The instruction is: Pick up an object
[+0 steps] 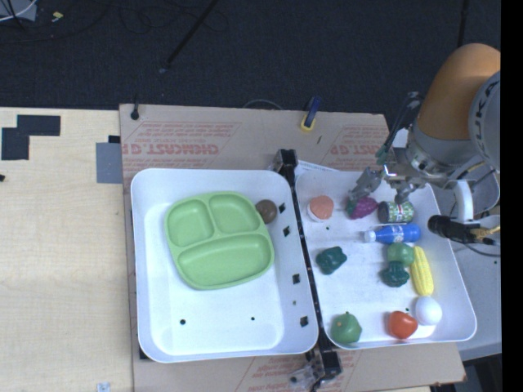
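Observation:
My gripper point(382, 194) hangs over the far part of the right bin point(359, 288). It is open, and I see nothing held between its fingers. One finger point(363, 186) stands just above a purple toy point(362, 208); the other reaches down beside a small can point(398, 212). A blue bottle point(394, 233) lies just in front of them. Left of the purple toy sits a pink round piece point(321, 207).
The right bin also holds a dark green toy point(331, 259), broccoli pieces point(396, 265), a yellow corn cob point(422, 270), a white egg point(427, 309), a red tomato point(401, 324) and a green pepper point(346, 327). The left bin point(159, 317) holds a green divided plate point(219, 239) and a brown ball point(265, 211).

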Motion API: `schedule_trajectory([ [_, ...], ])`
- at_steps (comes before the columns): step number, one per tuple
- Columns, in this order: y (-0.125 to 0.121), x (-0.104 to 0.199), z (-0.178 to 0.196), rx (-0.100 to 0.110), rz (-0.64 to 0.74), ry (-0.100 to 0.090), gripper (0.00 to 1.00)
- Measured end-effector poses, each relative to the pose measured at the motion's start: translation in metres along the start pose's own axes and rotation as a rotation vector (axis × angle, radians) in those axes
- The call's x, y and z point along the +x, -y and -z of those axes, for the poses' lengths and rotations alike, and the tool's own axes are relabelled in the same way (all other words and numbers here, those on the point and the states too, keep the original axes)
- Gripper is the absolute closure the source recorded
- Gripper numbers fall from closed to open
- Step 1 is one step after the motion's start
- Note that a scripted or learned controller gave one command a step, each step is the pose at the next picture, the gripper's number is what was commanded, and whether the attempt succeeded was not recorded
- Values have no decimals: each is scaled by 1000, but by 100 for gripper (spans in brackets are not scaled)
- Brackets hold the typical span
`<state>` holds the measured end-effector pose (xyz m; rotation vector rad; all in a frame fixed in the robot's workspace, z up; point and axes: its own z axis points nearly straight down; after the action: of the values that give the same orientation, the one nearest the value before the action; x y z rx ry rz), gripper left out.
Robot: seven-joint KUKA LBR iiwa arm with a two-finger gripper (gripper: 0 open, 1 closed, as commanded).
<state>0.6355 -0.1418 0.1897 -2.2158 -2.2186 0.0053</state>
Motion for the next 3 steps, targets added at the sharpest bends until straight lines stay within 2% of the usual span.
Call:
schedule_trajectory([
  [2, 0, 0, -98, 0, 0, 0, 0],
  [3, -1, -1, -84, -4, -3, 1, 100],
])
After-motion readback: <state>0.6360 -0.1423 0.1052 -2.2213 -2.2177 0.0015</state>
